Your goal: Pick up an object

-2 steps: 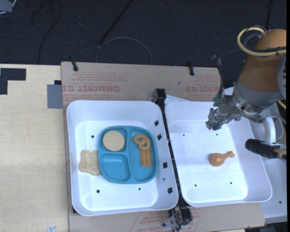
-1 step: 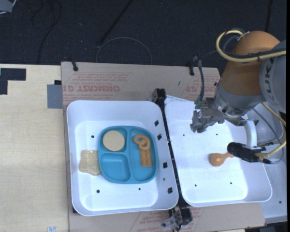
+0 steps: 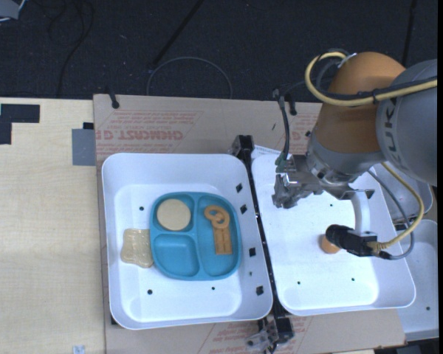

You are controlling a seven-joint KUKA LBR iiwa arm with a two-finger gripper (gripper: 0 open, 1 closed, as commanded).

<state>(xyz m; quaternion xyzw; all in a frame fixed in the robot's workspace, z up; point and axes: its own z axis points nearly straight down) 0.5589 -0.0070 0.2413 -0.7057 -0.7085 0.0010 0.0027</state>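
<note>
End effector (image 3: 286,196) low over right bin (image 3: 310,286), grip state indeterminable, nothing visibly held; orange ball (image 3: 329,244) nearby, presumably next target; blue tray (image 3: 194,264) in left bin (image 3: 129,286).

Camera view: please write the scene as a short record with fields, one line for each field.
left bin: holds a blue tray and a pale piece lying at the tray's left edge
blue tray: round tan disc in one compartment, tan key-shaped piece in another
right bin: holds a small orange object
gripper: over the right bin, near its left side, apart from the orange object
</note>
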